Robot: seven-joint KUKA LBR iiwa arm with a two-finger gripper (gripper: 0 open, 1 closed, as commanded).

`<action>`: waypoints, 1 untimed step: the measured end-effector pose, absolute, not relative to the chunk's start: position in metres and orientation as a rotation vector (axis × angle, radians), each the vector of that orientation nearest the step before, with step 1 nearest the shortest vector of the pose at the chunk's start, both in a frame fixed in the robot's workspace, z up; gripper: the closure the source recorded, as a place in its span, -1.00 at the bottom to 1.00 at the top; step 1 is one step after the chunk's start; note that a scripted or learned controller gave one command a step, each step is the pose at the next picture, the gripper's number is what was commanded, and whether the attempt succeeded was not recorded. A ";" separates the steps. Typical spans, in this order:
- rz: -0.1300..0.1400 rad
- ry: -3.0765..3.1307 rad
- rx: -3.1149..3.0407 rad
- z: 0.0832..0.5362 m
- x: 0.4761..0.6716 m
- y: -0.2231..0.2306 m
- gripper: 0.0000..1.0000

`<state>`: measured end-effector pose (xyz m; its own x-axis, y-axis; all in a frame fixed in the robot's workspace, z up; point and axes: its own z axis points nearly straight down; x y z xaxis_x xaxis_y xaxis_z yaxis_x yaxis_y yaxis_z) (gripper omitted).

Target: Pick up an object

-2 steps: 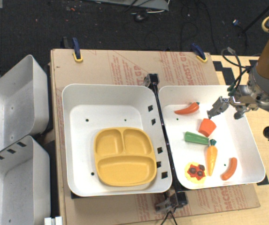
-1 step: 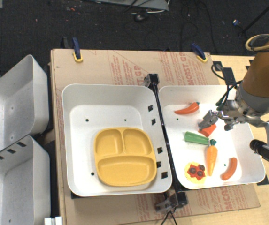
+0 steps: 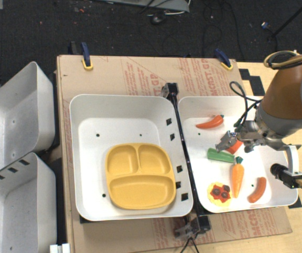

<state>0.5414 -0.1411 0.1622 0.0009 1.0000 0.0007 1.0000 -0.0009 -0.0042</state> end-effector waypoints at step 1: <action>0.003 -2.219 -2.221 0.119 0.545 -0.139 -1.00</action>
<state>0.5450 -0.1388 0.1185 0.0007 1.0000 0.0006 1.0000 -0.0007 -0.0029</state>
